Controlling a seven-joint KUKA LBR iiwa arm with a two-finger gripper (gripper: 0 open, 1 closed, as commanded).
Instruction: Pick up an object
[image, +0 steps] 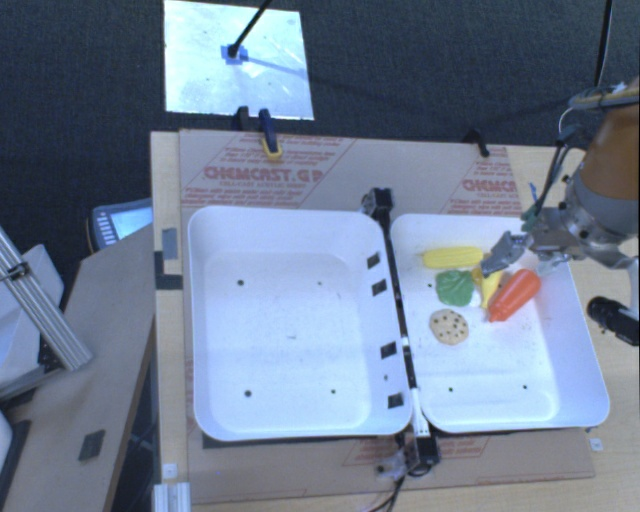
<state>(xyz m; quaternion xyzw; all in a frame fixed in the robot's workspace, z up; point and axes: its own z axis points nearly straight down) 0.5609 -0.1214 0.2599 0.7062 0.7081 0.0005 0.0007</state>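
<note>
While the arm (608, 160) reaches in from the frame's right edge, its gripper (512, 252) hangs over the upper part of the right bin (570, 400); whether it is apart or together, I cannot tell. Just below it lie a carrot (514, 295), a yellow piece (452, 258), a green piece (456, 288) and, lower, a cookie (449, 326), all close together. Left of centre sits the left bin (215, 400).
</note>
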